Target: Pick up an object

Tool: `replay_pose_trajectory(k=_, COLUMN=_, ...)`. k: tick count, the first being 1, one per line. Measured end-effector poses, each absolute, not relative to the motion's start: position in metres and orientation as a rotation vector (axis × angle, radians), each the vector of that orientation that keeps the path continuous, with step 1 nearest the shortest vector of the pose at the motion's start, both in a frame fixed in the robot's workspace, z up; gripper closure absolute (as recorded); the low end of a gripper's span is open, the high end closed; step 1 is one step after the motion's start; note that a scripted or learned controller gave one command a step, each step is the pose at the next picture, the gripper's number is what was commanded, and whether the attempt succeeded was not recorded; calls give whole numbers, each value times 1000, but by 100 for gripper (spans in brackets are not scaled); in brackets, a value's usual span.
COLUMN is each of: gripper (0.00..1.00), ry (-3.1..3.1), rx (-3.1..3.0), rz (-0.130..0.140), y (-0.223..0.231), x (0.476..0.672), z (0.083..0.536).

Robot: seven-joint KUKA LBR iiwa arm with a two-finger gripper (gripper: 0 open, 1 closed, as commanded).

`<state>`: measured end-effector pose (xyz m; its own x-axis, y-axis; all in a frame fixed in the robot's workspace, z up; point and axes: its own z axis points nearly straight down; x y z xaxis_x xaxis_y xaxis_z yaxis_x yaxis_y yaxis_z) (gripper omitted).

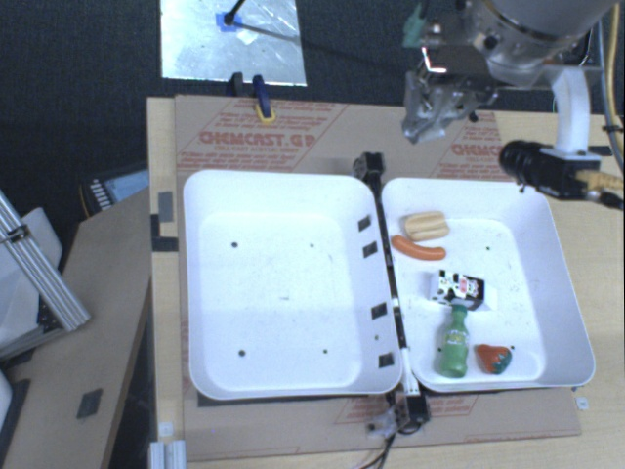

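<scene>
While five items fill the right bin (547, 262), the left bin (283, 193) lies bare.

I work in a robotics lab: white bins (283, 291) taped to a cardboard-covered tabletop (322, 130), aluminium framing (39, 272) at left, cables (586, 179) at upper right.

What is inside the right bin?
Inside the right bin: a bread roll, a sausage, a black-and-white packet, a green bottle and a strawberry. The packet's far side is hidden.
</scene>
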<state>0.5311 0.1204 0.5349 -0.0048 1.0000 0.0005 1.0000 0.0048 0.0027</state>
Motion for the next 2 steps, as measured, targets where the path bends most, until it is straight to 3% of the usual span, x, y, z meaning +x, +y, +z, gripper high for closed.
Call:
replay_pose_trajectory(k=1, gripper=100, ry=2218, rx=2224, rz=2, y=75, x=493, z=536)
replay_pose_trajectory(k=2, gripper=100, ry=2225, rx=2217, rz=4, y=90, x=486, z=535)
